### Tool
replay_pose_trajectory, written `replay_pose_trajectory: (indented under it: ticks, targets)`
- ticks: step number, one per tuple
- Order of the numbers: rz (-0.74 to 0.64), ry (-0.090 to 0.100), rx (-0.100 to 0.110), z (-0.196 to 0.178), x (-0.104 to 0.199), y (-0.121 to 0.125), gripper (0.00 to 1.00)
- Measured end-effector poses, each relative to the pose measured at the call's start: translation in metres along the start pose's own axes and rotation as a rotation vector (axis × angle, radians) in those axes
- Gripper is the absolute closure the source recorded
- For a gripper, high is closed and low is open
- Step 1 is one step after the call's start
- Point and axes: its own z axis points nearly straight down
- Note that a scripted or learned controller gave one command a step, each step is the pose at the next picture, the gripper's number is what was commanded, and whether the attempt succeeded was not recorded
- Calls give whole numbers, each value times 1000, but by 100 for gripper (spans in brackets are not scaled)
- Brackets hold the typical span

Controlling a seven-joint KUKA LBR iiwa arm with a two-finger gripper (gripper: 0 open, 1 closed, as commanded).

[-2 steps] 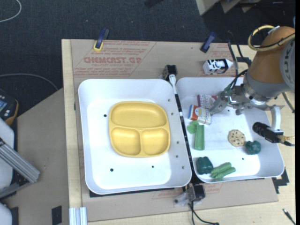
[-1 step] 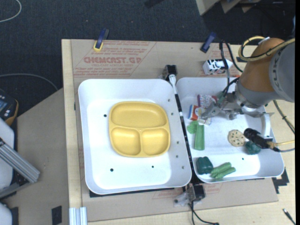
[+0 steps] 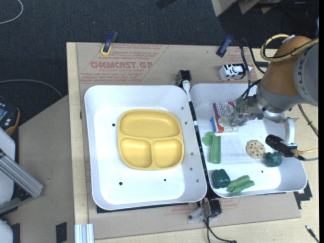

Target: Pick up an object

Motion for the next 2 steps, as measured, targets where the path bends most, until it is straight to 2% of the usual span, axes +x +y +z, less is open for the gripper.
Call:
replay_pose_trajectory:
  ticks: [1,2]
  targets:
    - [-1,-6,4,-58,-2,12,100]
    - [0,-5,6,-113,-4,4,100]
